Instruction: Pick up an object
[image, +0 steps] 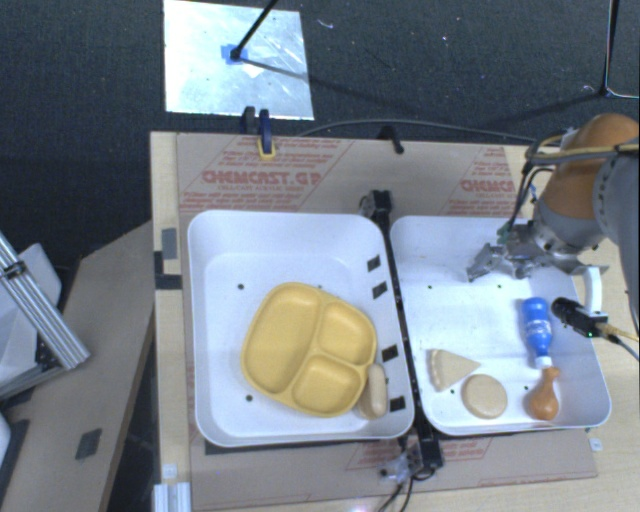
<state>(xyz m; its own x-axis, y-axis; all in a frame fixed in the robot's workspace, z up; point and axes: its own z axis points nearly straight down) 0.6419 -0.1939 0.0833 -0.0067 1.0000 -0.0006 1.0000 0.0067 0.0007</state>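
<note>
Pincer (487, 264), fingers spread and gripping nothing, hovers in the right bin (600, 400)'s upper part. One blue bottle (536, 328) lies near, lower right; one wedge (452, 366), one round biscuit (485, 396), one brown pear-shaped piece (543, 396) lie further down.

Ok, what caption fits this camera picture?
Robot claw hovers over the right bin, above a blue bottle.

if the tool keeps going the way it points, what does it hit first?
The tool points left and down over the right bin. Likely the bin's bare floor first, then the divider; depth is unclear.
</note>
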